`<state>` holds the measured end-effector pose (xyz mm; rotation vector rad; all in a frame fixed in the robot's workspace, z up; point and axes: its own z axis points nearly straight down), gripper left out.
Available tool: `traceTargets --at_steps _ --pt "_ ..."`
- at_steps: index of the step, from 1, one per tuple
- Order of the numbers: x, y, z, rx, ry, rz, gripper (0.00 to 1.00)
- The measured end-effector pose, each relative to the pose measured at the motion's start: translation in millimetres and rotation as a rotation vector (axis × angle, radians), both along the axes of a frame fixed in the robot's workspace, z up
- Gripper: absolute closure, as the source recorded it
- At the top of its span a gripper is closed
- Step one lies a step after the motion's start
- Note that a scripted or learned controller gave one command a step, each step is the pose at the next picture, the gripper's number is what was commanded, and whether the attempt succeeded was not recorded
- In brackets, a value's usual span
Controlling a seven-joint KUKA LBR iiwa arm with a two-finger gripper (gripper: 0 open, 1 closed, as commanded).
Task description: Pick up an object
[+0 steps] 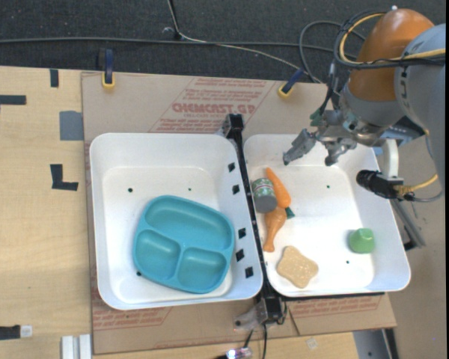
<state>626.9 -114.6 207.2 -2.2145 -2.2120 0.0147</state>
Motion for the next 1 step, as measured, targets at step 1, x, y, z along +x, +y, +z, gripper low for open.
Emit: traceTargets --at_steps 1 --pt "2.9 0.1 7.8 -0.002 -0.013 0.003 0.0"
